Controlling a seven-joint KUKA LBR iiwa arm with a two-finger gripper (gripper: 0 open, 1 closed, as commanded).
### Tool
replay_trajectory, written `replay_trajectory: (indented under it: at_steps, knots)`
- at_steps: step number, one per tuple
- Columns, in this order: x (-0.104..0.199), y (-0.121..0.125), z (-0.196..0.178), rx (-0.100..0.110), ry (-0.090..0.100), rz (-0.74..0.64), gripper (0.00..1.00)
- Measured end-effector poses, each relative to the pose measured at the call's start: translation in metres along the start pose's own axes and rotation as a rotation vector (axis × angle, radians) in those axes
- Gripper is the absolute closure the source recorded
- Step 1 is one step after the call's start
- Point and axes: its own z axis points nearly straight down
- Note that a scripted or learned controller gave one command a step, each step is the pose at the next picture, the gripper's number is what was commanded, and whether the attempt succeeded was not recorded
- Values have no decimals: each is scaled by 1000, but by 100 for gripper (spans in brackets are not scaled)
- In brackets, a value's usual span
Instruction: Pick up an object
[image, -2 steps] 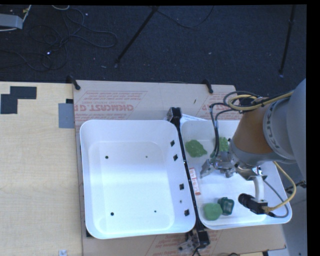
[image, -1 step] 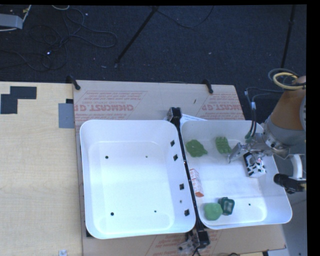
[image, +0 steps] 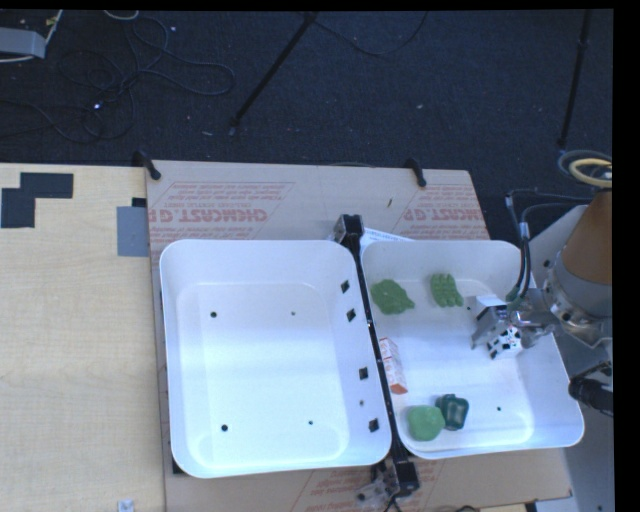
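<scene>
Gripper (image: 497, 335) hovers beside upright-lying (long axis vertical) green object (image: 446, 290).

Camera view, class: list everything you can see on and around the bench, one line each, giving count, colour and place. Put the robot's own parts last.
Bins: 2, white, side by side on the bench; left bin, right bin.
Green lumpy toys: 2, light green, far end of the right bin; one near the divide, one to its right.
Round green toy: 1, bright green, near end of the right bin.
Dark green toy: 1, touching the round one's right side.
Orange-and-white item: 1, by the right bin's left wall; too blurred to name.
Cardboard sheet: 1, brown with red print, under the bins.
Cables: several, black, on the dark floor beyond.
Arm: 1, from the right.
Gripper: 1, over the right bin's right side.
</scene>
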Motion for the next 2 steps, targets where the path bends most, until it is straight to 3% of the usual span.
replay_trajectory:
  at_steps: [1, 2]
  knots:
    - [25, -37, -115, -10, -4, -5, 0]
    - [77, -10, -295, -18, -7, -9, 0]
